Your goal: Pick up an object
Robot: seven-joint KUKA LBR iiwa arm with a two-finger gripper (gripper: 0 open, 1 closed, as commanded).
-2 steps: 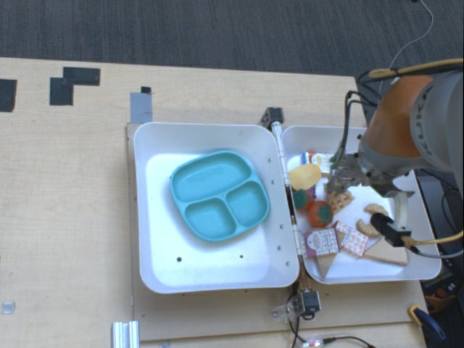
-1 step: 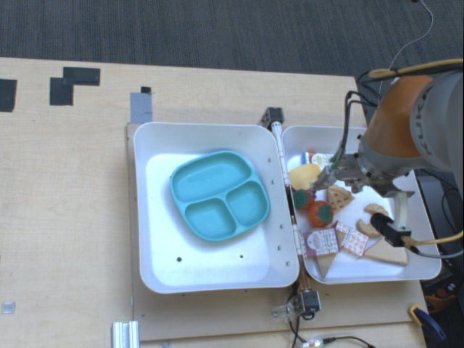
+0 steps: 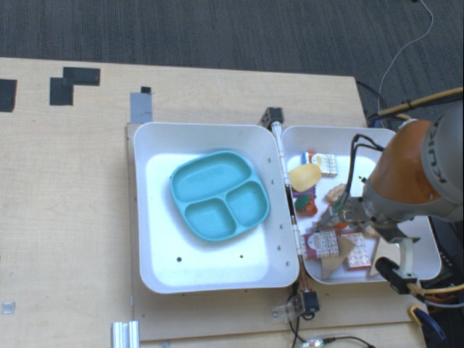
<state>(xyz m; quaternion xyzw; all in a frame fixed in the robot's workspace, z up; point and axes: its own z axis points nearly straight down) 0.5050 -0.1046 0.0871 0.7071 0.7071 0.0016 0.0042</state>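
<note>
While arm (image 3: pixel 413 172) hangs over right bin (image 3: pixel 428 263) clutter, claw (image 3: pixel 341 220) — state unclear, blue tray (image 3: pixel 217 194) left.

Even, bright overhead light; mild glare on the white bins (image 3: pixel 210 267), slight softness.

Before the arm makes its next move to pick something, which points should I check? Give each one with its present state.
1. Hand is over the right bin: ok.
2. Objects to pick lie there, such as the yellow piece: ok.
3. Something is between the fingers: cannot tell, the wrist hides them.
4. Blue divided plate in the left bin is apart from the arm: ok.
5. Objects are separated enough for a clean grasp: not ok, they are crowded.
</note>
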